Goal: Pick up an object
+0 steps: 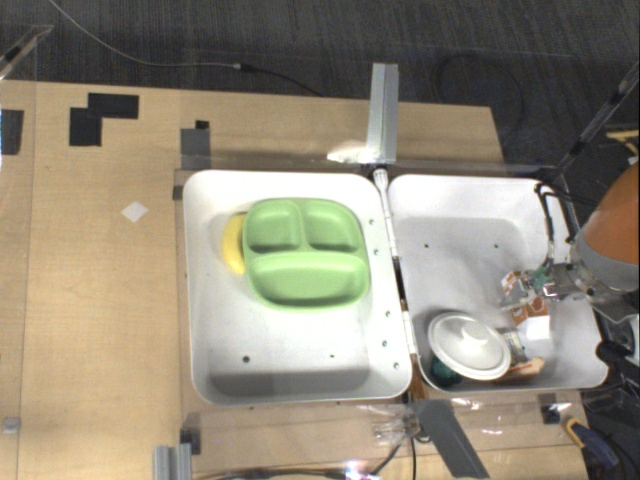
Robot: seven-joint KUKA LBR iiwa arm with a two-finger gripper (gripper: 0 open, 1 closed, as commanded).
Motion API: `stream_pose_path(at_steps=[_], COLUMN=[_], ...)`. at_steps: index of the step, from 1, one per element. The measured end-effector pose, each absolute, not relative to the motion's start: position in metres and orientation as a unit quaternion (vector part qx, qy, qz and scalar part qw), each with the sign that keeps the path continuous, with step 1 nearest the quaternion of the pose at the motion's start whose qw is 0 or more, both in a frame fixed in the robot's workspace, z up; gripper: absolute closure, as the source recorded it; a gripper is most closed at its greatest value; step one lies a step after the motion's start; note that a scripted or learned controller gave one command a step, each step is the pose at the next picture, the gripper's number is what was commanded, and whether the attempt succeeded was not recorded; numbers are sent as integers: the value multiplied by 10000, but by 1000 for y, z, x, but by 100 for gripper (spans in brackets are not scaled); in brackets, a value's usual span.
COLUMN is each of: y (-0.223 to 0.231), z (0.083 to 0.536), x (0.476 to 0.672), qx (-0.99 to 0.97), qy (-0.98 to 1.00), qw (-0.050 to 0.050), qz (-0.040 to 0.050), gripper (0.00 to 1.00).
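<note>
The grey arm with its orange band [612, 220] reaches in from the right over the right bin [450, 218]. Its gripper [527, 296] hangs low near that bin's right side, over a small cluster of items: a white block [537, 329] and a brownish piece [527, 368]. Just left of them a white bowl [468, 345] lies upside down, partly covering a dark green object [440, 372] at the bin's front. In the left bin [215, 328] rests a green divided plate [303, 251], and a yellow object [233, 245] peeks out from its left edge.
A metal post [384, 108] stands behind the seam between the two bins. Black cables [556, 208] run along the right bin's far right corner. Bare white floor shows in the right bin's back half and the left bin's front half.
</note>
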State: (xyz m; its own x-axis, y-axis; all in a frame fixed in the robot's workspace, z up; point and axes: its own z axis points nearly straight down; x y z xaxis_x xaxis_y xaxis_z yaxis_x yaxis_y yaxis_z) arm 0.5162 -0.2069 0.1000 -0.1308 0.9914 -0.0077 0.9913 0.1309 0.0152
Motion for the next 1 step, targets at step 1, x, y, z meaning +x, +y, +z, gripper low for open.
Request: stream_pose_path(at_steps=[1], y=[-128], z=[255], x=[523], qx=[6437], qy=[7652], qw=[29], qz=[18], gripper=[100])
